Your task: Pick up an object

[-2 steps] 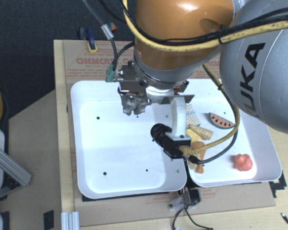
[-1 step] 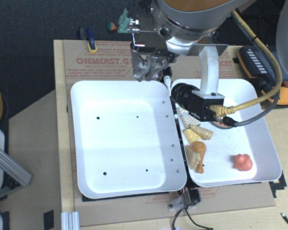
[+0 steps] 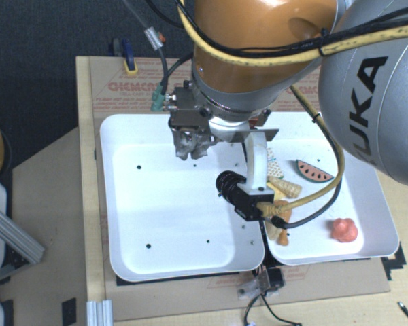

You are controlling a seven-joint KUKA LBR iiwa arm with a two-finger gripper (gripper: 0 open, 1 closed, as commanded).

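Claw [image 3: 190, 143] hangs over the left bin [image 3: 122, 202], its grip state impossible to tell.

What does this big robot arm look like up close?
The arm is glossy grey with black KUKA lettering and a wide orange band. Yellow and black cables loop around it. Its gripper is small, dark grey metal.

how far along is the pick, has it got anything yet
Done: the arm is down over the bins, with the gripper above the back of the left bin. In hand: nothing visible at the gripper. Left: the whole grasp and lift. The watermelon slice, the pink lump and the tan pieces all lie in the right bin, apart from the gripper.
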